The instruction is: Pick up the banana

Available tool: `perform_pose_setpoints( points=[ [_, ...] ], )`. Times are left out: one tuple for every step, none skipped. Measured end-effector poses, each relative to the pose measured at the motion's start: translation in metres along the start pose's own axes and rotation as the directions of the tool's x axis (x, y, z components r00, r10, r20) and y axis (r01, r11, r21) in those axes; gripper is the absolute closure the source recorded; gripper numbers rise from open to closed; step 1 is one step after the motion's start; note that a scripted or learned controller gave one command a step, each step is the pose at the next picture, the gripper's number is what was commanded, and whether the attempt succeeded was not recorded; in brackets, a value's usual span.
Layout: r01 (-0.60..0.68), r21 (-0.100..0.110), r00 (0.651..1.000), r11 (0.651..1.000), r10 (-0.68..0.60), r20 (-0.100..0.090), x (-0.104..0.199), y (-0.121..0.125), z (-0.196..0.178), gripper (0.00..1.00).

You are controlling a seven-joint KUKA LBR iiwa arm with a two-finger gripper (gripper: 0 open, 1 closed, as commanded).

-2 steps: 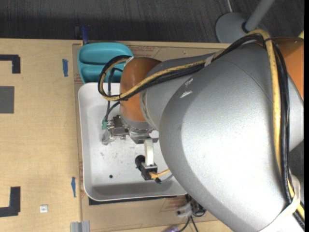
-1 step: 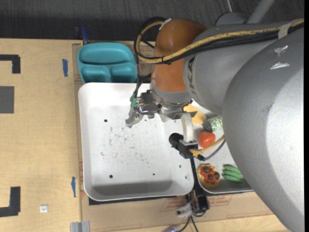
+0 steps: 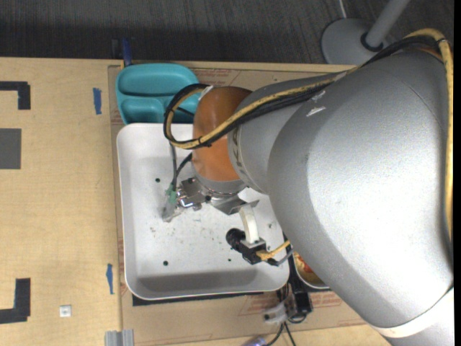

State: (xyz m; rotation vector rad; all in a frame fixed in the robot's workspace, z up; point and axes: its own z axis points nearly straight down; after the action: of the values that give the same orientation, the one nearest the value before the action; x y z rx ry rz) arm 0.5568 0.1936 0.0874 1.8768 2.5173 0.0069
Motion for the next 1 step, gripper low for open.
perform_pose_setpoints(
  points=[
    [0.010,0.003,1.000,1.000,-0.010,0.001,-0.0284,-0.0297,-0.1768,0.00]
  ],
)
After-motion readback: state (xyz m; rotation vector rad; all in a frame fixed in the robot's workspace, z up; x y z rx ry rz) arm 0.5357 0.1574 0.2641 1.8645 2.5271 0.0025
